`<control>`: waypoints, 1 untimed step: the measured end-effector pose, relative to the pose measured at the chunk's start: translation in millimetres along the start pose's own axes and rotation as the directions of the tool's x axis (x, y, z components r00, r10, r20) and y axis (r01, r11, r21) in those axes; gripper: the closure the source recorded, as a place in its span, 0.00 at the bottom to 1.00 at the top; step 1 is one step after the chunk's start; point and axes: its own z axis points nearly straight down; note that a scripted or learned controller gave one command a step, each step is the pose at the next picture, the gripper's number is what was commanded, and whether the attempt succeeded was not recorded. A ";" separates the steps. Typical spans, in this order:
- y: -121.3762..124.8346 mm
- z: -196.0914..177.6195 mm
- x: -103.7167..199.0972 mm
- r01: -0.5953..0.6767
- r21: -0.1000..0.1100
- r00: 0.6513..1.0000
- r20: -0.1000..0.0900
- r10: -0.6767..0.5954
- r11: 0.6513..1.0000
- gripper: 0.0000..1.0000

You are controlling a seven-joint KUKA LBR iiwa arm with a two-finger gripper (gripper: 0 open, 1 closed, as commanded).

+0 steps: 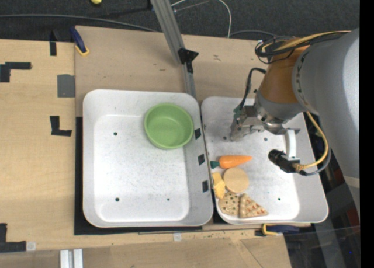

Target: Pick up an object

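The end effector [238, 131] hangs low over bare floor at the right bin's [310, 211] far edge, holding nothing I can tell, and should next reach the carrot [235, 160].

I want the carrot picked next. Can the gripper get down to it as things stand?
Probably yes. The gripper hangs over bare floor of the right bin, and the carrot lies just in front of it, uncovered on top. A round cracker sits close beside it.
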 end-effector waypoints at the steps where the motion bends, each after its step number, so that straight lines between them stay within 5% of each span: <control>1: 6.7 -60.2 -4.7 -0.002 -0.008 1.000 0.001 0.002 1.000 1.00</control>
